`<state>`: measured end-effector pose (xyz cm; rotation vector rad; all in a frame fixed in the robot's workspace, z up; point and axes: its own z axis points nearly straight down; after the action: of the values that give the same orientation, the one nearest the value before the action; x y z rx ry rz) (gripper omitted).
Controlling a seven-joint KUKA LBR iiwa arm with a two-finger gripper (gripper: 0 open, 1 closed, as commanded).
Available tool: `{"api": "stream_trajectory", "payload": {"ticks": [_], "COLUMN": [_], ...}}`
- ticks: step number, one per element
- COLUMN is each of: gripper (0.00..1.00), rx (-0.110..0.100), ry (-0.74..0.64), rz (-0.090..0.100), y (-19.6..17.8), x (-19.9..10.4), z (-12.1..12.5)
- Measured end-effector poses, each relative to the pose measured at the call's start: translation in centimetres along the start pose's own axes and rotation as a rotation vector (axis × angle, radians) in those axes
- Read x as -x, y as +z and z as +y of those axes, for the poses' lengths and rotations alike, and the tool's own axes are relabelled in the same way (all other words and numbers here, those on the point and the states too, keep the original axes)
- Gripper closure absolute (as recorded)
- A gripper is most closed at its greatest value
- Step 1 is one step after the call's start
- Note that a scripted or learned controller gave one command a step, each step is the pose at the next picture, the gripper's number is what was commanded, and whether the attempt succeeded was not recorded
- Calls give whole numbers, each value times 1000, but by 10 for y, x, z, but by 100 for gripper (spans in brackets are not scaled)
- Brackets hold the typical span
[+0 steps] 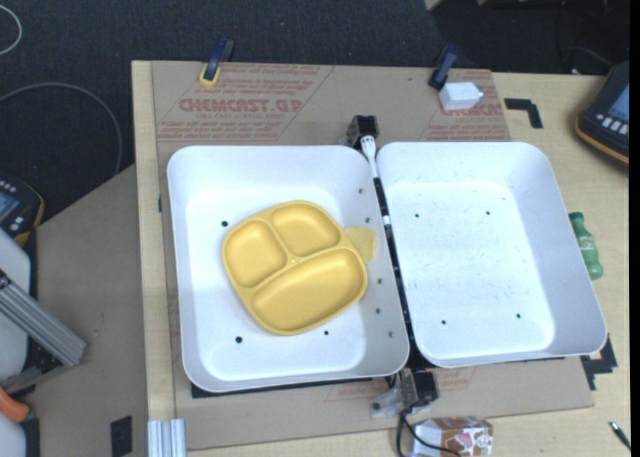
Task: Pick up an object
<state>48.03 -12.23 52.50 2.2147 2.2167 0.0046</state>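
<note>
1. Yellow plastic plate [294, 267], divided into three sections (two small, one large), lies flat in the left bin [200, 345], near its middle and turned at a slant.
2. A small yellow piece [361, 242] pokes out from beneath the plate's right edge, toward the seam between the bins.
3. The right bin [480, 255] sits beside the left one, rims touching; its floor shows dark specks.
4. Both bins rest on a brown board [300, 95] with red lettering; a white block [460, 96] lies at its top edge.
5. My gripper: I cannot tell whether it is apart or together.
</note>
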Motion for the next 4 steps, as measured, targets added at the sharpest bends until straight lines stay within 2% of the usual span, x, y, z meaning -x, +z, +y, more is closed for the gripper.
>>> {"api": "stream_trajectory", "payload": {"ticks": [1,2,3,4], "gripper": [100,100,100,100], "rx": [-16,-24,-11,-3], "ry": [2,11,1,0], "rz": [5,5,5,0], "y": [98,254,267,244], "x": [0,100,100,101], "z": [-2,-7,6,18]}}
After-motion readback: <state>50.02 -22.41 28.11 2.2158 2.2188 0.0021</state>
